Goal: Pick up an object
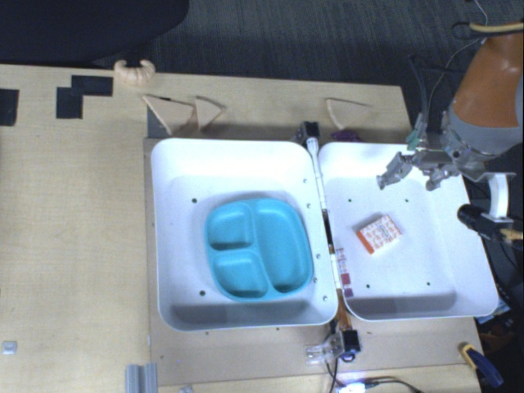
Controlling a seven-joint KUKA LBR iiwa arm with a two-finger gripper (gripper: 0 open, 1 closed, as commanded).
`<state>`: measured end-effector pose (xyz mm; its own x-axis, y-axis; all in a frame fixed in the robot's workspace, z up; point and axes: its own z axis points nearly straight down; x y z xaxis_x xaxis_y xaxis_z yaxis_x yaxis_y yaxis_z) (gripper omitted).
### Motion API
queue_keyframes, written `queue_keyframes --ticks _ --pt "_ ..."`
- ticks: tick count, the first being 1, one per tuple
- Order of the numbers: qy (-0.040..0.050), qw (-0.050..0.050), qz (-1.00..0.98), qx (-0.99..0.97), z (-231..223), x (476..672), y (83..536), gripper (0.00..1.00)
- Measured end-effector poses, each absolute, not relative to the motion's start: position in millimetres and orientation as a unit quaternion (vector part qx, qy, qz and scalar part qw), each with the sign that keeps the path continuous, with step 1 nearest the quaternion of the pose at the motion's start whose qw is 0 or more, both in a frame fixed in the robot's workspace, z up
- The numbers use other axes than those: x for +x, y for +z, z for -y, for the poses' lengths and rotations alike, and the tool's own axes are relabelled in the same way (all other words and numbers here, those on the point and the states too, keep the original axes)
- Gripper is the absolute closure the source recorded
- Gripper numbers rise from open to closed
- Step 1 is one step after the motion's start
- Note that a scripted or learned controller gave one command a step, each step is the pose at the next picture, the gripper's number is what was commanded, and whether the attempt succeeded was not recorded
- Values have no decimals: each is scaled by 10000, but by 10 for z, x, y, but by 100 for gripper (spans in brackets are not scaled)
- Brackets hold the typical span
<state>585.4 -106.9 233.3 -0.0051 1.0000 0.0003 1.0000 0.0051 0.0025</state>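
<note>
The grey arm with its orange band enters from the right, wrist angled left. Its gripper [416, 170] hangs with the two fingers apparently spread apart, nothing between them.

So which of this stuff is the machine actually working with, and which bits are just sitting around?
Part of the job:
- gripper, hanging over the right bin
- small orange and white box lying in that bin, apart from the gripper
- blue divided tray in the left bin, another thing it could pick

Just lying about:
- cables at the bench's near edge
- tan knob near the bench's far edge
</note>
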Motion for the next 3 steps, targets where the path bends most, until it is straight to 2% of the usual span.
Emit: queue_keyframes --ticks 1,2,3 --pt "20 30 -7080 7062 1415 5952 866 0" --pt "39 54 -7083 7059 1411 5973 989 100" --pt "21 37 -7091 7051 1804 6705 1718 100"
